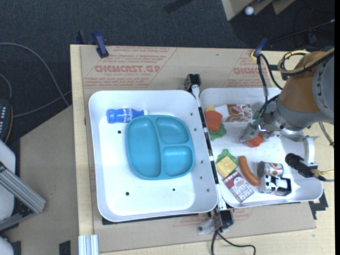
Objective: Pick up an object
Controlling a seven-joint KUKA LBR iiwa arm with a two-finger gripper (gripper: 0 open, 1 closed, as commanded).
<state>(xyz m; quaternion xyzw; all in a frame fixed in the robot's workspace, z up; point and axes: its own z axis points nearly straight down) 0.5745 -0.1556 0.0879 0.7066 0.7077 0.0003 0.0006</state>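
Note:
My gripper point(254, 133) hangs low in the right bin point(297, 195), near its middle. A small red-orange object point(256, 141) lies right under its tip, touching or nearly touching it. I cannot make out whether that object is gripped. Around it in the same bin lie an orange-red toy vegetable point(213, 120), a printed packet point(239, 112), a yellow and green piece point(226, 164), a sausage point(248, 170), a small can point(271, 170), a black and white item point(278, 185) and a red packet point(237, 187).
The left bin point(106, 185) holds a blue divided plate point(159, 145) and a blue bottle point(123, 115) lying along its far side. A black divider strip point(204, 137) runs between the bins. The arm's orange band point(300, 92) looms over the right bin's far right corner.

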